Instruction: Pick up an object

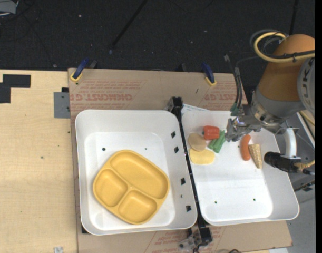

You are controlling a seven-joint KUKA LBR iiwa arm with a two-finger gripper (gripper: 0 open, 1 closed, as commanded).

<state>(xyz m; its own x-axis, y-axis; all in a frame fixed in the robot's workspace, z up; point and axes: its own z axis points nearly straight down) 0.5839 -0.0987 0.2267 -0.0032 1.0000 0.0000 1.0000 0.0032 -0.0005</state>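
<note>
My gripper [233, 130] hovers over the right bin [245, 204], just beside the green piece [218, 142]; its opening I cannot tell. I should centre squarely above before descending.

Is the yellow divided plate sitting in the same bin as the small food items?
No, the yellow plate lies in the left bin; the food items are in the right bin.

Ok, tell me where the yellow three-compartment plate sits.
The yellow three-compartment plate lies alone in the left white bin, toward its front, across the divider from the small food items in the right bin.
</note>
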